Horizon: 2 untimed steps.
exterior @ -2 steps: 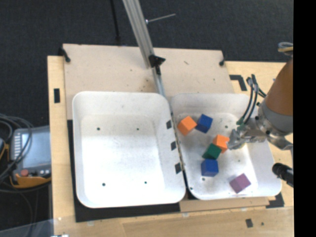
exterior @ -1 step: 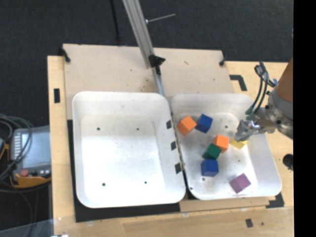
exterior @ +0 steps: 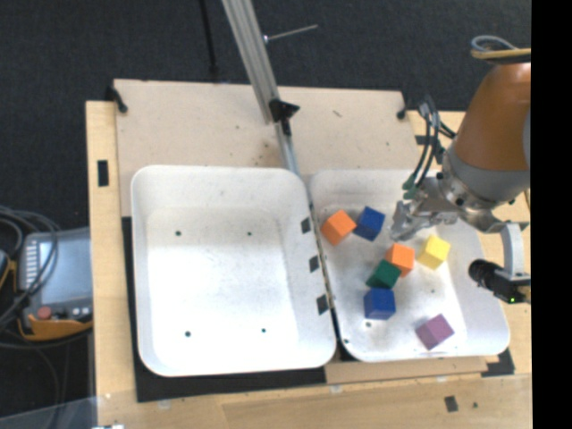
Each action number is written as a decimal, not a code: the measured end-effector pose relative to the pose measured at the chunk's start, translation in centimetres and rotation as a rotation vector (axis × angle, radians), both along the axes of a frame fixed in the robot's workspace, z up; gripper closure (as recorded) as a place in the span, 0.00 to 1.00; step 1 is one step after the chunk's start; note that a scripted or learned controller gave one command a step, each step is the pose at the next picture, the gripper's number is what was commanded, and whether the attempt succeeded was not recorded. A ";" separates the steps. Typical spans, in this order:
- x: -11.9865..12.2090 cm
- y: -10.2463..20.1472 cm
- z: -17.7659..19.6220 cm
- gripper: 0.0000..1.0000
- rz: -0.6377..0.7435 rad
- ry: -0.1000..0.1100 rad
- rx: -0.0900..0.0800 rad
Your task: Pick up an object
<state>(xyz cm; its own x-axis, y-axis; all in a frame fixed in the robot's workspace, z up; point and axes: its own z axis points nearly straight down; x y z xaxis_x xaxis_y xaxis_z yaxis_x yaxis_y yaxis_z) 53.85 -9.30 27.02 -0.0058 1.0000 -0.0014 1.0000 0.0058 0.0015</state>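
Observation:
Several coloured cubes lie in the right bin [exterior: 357, 342]: an orange cube [exterior: 338, 226], a blue cube [exterior: 369, 222], a second orange cube [exterior: 401, 257], a green cube [exterior: 384, 275], a yellow cube [exterior: 434, 251], another blue cube [exterior: 379, 303] and a purple cube [exterior: 434, 331]. My gripper [exterior: 404, 222] hangs low over the bin, between the upper blue cube and the yellow cube, just above the second orange cube. Nothing shows between its fingers.
The left bin [exterior: 143, 239] sits beside the right one, with a low rim between them. A slanted metal pole [exterior: 255, 56] rises behind the bins. A grey control box [exterior: 49, 275] with cables rests off the bench at the left.

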 end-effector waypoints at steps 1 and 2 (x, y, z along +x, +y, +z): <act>3.8 4.2 -0.3 1.00 0.000 -0.001 0.001; 6.2 8.4 -0.1 1.00 0.000 -0.002 0.001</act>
<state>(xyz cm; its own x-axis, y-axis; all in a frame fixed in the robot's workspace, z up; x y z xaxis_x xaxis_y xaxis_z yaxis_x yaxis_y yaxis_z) 60.07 -0.95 26.94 -0.0059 1.0000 -0.0004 1.0000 0.0059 0.0032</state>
